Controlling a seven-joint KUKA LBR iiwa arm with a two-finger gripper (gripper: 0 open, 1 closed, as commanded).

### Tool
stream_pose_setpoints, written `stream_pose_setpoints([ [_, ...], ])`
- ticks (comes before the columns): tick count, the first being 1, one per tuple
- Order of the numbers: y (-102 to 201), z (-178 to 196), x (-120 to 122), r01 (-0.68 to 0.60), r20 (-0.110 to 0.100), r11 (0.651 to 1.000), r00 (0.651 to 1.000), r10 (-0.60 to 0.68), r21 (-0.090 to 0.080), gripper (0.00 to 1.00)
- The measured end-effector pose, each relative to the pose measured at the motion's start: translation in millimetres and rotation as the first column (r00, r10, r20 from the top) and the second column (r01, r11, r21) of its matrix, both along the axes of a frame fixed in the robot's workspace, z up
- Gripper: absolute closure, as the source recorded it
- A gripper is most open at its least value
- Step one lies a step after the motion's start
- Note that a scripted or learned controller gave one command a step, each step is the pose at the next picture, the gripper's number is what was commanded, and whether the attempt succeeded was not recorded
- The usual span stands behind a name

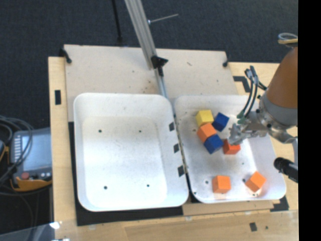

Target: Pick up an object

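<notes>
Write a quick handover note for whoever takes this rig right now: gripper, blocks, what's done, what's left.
Gripper: low in the right bin, at the red-orange block; grasp not confirmed.
Blocks, all in the right bin: yellow, two blue, orange clustered; two orange near the front.
Done: nothing visibly lifted.
Left: secure one block and raise it.

Even, bright overhead light, soft faint shadows, mild overall blur, white bins (125, 149) slightly washed out.

Two white bins (125, 149); one yellow block (204, 117), two blue blocks (220, 121), three orange blocks (221, 184), one red-orange block (231, 147).
</notes>
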State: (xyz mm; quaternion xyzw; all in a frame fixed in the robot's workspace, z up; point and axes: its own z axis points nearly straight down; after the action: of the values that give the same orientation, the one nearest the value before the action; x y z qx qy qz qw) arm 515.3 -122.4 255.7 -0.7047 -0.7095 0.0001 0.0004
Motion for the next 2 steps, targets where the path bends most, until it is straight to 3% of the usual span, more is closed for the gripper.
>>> stream_pose_setpoints([
  [2,90,6,32,-0.001,0.003,1.0,1.0,0.001,0.001,1.0],
])
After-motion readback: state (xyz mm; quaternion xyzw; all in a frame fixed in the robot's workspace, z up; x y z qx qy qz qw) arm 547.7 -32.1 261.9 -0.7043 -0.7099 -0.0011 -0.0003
